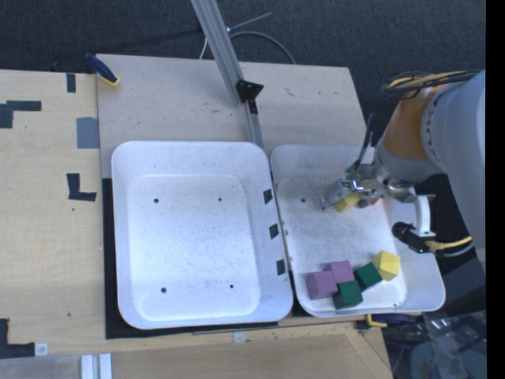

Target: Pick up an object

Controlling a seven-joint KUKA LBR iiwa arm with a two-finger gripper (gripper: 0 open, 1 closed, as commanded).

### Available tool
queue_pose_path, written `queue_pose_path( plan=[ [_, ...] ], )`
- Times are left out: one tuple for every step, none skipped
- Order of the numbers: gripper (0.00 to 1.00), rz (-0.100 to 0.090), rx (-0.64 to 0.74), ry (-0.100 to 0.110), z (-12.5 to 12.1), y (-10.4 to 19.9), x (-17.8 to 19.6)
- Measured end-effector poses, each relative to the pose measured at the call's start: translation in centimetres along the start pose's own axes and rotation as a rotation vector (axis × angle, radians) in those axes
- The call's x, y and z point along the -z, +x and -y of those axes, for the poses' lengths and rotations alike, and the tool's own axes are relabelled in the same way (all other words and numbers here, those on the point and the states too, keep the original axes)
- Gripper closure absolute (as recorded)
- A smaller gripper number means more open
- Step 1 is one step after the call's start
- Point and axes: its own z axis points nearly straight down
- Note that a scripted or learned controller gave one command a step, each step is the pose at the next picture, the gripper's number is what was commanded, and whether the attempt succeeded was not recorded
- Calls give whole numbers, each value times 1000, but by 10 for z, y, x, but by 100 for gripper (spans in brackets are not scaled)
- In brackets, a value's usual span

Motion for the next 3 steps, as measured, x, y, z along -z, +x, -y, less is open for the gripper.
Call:
queue_pose_path(
  plan=[
    [100, 1, -1, 5, 2, -1, 9],
    [100, -3, 4, -3, -1, 68, 78],
    [100, -4, 5, 0, -8, 146, 101]
  ],
)
